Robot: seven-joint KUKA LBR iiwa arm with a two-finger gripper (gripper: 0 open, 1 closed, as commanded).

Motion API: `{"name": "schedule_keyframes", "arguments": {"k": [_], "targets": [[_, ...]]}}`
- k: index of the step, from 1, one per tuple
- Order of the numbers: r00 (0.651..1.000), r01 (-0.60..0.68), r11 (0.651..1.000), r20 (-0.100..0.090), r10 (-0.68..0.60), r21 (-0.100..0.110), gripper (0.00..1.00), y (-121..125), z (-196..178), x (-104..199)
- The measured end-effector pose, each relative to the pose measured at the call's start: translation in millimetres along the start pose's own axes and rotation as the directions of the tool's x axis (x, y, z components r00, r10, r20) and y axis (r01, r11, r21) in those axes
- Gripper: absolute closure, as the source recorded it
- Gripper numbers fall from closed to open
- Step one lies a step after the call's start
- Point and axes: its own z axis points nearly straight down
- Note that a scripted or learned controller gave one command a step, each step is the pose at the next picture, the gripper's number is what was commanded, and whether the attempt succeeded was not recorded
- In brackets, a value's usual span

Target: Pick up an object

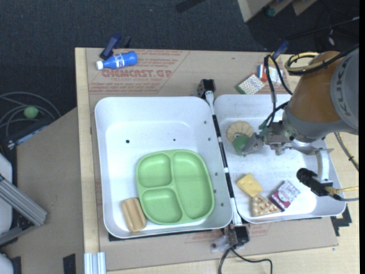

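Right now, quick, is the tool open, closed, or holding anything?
Tool: cannot be told; it sits low in the right bin, at a small green object.

This is a robotics lab. An industrial arm (319, 96) reaches over a plywood tabletop (171, 73) that bears two white bins (108, 124) clamped side by side. Left of the tabletop, loose cables (17, 113) lie coiled on dark carpet (85, 10). A metal rail (23, 201) lies near them. Toy food (249, 184) sits in the bin under the arm.
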Motion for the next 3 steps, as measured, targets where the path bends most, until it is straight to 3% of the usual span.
{"name": "schedule_keyframes", "arguments": {"k": [1, 2, 3], "targets": [[1.0, 0.001, 1.0, 0.0, -0.001, -0.01, 0.0, 111.1, 42.2, -8.0], [1.0, -0.001, 1.0, 0.0, 0.001, 0.001, 0.0, 60.9, 48.0, -4.5], [1.0, -0.001, 1.0, -0.001, 0.001, 0.002, 0.0, 41.6, 48.0, 3.0]]}}
